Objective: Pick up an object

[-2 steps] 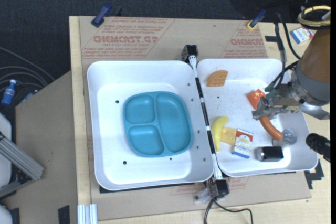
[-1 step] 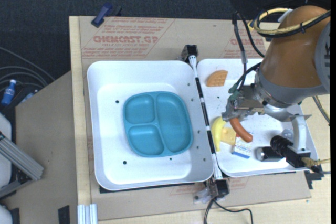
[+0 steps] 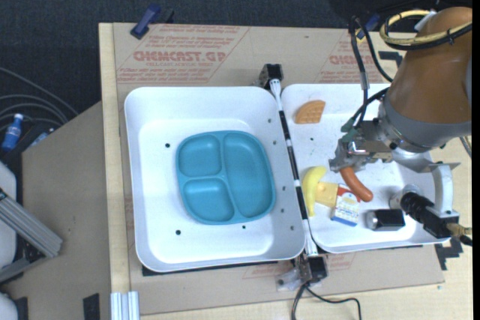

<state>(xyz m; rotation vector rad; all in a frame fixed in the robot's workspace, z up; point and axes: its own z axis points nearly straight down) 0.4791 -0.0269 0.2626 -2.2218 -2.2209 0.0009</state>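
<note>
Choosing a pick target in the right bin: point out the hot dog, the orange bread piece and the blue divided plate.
hot dog [image 3: 357, 185], camera view, middle of the sausage.
orange bread piece [image 3: 309, 112], camera view, centre of its top face.
blue divided plate [image 3: 224, 176], camera view, ridge where the compartments meet.

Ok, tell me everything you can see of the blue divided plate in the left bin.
The blue divided plate is a turquoise, plastic-looking tray with rounded corners and three compartments: two smaller ones and one long one. It lies flat, right side up, near the middle of the left bin, turned slightly askew. Nothing lies in it or touches it except the bin floor.
</note>
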